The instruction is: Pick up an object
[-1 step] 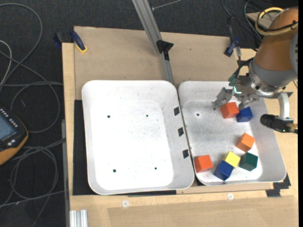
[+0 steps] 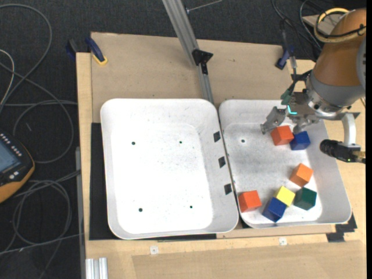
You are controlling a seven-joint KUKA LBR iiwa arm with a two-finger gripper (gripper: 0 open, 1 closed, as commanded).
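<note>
White speckled left bin (image 2: 116,156) and right bin (image 2: 256,167); small cubes in orange-red (image 2: 282,135), blue (image 2: 300,140), orange (image 2: 301,174), yellow (image 2: 285,195), dark green (image 2: 305,199); pale wooden bench (image 2: 145,63).

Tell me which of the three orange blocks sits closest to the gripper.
The orange block at the top of the right bin, right under the gripper and beside a blue block. The other two orange blocks lie lower down.

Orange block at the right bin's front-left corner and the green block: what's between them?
In the camera view, a blue block and a yellow block sit between the orange block and green block.
</note>
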